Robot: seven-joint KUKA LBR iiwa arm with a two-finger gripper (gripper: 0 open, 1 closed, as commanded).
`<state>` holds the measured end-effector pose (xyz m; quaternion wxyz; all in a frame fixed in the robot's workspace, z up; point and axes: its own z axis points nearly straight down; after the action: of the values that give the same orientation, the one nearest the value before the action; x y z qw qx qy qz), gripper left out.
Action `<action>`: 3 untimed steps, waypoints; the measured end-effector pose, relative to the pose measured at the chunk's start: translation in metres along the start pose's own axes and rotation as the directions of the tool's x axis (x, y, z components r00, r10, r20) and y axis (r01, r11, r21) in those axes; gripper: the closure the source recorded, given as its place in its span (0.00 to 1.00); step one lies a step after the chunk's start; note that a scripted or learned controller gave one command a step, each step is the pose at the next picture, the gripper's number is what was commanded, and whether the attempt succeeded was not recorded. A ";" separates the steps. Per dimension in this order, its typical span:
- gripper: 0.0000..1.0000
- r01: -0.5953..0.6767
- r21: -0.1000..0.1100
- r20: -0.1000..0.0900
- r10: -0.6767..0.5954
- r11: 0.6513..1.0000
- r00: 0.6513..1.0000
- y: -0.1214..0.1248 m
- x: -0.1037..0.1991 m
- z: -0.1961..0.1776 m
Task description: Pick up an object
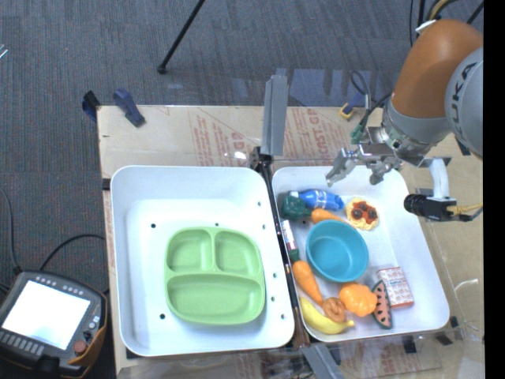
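The right bin (426, 251) holds several toy items: a blue bowl (338, 249), a blue bottle (322, 200) lying next to a dark green piece (295, 206), a small pizza slice (363, 213), two carrots (308, 281) (327, 215), an orange pepper (359, 298), a banana (325, 320), a watermelon slice (382, 304) and a red box (395, 286). My gripper (360, 168) hangs over the bin's far edge, above the bottle and the pizza. Its fingers are spread apart with nothing between them.
The left bin (134, 212) carries a green divided plate (215, 276). A grey upright post (275, 121) stands behind the seam between the bins. A teach pendant (49, 318) lies on the floor at the lower left. Blue clamps (126, 106) sit at the bench's far left corner.
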<state>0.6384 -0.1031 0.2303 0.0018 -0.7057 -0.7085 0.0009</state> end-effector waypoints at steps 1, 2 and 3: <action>0.00 -0.088 0.002 0.002 0.088 0.996 0.996 -0.012 0.010 0.145; 0.00 -0.062 -0.011 -0.001 0.062 0.998 0.998 -0.030 0.057 0.039; 0.00 -0.176 -0.002 0.003 0.176 0.984 0.984 -0.023 0.011 0.143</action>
<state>0.6145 -0.0917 0.0876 -0.0001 -0.7657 -0.6432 0.0013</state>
